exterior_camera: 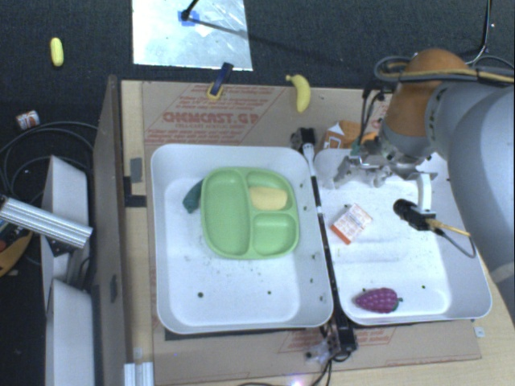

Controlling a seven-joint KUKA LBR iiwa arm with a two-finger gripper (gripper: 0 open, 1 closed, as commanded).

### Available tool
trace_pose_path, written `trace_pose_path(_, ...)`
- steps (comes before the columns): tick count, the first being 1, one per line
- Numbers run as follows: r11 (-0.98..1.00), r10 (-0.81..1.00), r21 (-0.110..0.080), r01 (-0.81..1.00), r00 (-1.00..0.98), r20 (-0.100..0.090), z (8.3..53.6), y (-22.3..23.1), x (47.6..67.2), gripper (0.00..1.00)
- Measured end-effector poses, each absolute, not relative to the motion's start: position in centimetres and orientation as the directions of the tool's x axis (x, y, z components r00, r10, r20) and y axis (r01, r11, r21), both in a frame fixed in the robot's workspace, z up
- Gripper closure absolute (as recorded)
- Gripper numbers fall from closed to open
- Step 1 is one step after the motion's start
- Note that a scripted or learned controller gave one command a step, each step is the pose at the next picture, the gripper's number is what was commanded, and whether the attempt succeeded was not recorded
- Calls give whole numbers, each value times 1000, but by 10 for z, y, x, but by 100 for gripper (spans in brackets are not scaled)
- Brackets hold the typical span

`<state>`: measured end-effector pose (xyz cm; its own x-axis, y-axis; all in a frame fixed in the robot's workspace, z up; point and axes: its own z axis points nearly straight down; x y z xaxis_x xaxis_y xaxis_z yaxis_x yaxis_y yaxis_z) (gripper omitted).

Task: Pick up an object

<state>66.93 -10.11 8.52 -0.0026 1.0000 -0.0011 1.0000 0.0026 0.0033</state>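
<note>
My gripper point(348, 172) hangs over the back left part of the right bin point(467, 296), with the grey arm reaching in from the right. A small orange and white box point(352, 223) lies in that bin, a little in front of the gripper and apart from it. A purple bunch of grapes point(377, 299) rests near the bin's front edge. In the left bin point(177, 296) sits a green divided plate point(241, 223) with a yellow item point(269, 197) in its back right compartment. A dark teal object point(191, 196) lies against the plate's left side.
A yellow banana point(301, 93) lies on the cardboard behind the bins. An orange item point(344, 133) sits just beyond the right bin's back rim, close to the gripper. A black divider strip point(319, 215) runs between the two bins.
</note>
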Motion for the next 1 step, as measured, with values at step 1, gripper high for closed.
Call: trace_pose_path(1,4,1000,3,1000,-4,-1,85,-98,669,0)
